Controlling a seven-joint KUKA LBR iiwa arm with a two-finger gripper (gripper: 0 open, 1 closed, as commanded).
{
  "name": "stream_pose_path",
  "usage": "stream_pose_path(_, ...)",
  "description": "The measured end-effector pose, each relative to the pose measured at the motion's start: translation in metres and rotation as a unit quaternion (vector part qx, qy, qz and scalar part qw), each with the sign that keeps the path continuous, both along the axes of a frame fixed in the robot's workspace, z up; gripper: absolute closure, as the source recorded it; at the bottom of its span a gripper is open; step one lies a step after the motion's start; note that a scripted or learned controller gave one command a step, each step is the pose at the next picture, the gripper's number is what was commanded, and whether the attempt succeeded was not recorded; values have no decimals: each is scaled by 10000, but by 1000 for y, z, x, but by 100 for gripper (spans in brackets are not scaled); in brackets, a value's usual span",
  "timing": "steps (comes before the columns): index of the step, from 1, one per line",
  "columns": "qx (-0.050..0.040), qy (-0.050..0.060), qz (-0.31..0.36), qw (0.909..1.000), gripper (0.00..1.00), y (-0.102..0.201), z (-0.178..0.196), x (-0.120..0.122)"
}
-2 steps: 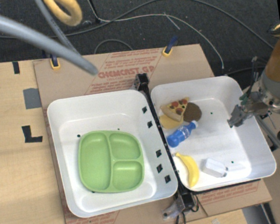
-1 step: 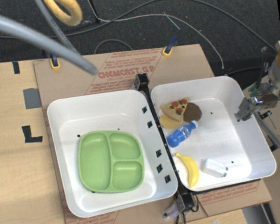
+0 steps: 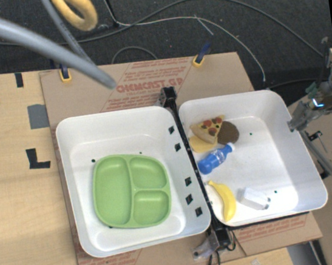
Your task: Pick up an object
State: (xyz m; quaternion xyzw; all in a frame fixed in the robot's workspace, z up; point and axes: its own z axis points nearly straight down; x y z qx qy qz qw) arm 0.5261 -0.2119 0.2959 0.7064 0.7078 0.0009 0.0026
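While a green plate [image 3: 131, 190] with three sections is lying flat in the left bin [image 3: 61, 143], nothing is sitting on it. Both bins are resting on a brown cardboard sheet [image 3: 140, 80], and a black strip is running between them where they are touching. The right bin [image 3: 272, 144] is holding all the small things, and they are crowding along its left wall. At the top, a yellow toy pizza slice [image 3: 205, 130] is lying just beside a round brown piece [image 3: 229, 131], and the two are touching. Below them, a blue bottle [image 3: 214, 159] is lying on its side at a tilt, with its cap pointing up and right. Lower still, a yellow banana [image 3: 224, 199] is curving near the front left corner. A small white block [image 3: 253, 198] is lying just to the right of the banana. The gripper [image 3: 316, 104] is hanging outside the right bin, past its right wall, well apart from all the things. Whether it is open or closed, I cannot tell.
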Motion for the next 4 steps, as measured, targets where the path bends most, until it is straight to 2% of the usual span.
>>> stream_pose_path(1, 15, 29, 16, 10000, 100, 45, -16, 12)
stream_pose_path(2, 21, 34, 25, 10000, 100, 106, -25, 31)
stream_pose_path(4, 19, 31, 26, 10000, 100, 215, -25, 62)
